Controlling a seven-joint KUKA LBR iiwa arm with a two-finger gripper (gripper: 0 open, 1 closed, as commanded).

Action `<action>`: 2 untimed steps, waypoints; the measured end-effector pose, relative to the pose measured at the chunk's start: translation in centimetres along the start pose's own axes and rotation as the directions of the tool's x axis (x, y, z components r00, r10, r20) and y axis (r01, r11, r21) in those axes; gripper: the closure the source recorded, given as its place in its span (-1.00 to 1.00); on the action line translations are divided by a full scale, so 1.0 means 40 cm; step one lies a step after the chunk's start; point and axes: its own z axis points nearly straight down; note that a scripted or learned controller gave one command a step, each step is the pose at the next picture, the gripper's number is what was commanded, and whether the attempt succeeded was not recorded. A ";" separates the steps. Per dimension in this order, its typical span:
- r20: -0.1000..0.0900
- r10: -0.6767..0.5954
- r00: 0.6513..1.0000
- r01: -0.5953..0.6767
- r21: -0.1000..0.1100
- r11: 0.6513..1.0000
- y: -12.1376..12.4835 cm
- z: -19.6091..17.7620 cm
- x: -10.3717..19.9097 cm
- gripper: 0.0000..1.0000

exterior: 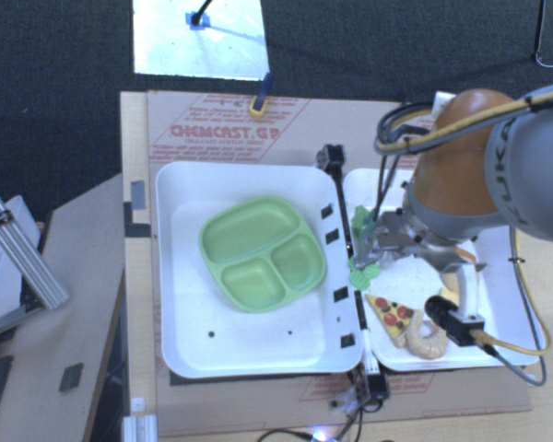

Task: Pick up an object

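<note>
The arm (498, 168) reaches in from the right and hangs over the right bin (502, 334), its orange band and grey wrist covering much of that bin's far half. The left bin (180, 339) carries a green divided tray (261, 251) lying near its middle, tilted a little, with three compartments facing up.

The gripper (376, 245) sits at the right bin's left edge, just beside the divider between the two bins. Around and just under it is a green object (362, 270), perhaps a toy leaf or vegetable, with one part near the wrist and another lower at the bin's left wall. I cannot tell how the jaws stand, nor whether they have that green piece between them; the wrist hides the tips.

Toward the right bin's near left corner lies a toy pizza slice (392, 313), its point aimed at the left wall and its long axis running toward the near edge. Touching its wide end is a pale ring-shaped pastry (427, 339).

Judging from this, the green object is the nearest candidate, directly below the gripper; the pizza slice lies nearer the bin's near edge.
</note>
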 end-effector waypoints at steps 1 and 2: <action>0.001 0.000 1.000 0.000 -0.004 1.000 0.005 -0.046 0.006 1.00; 0.001 0.000 1.000 0.000 -0.003 1.000 0.024 -0.030 0.024 1.00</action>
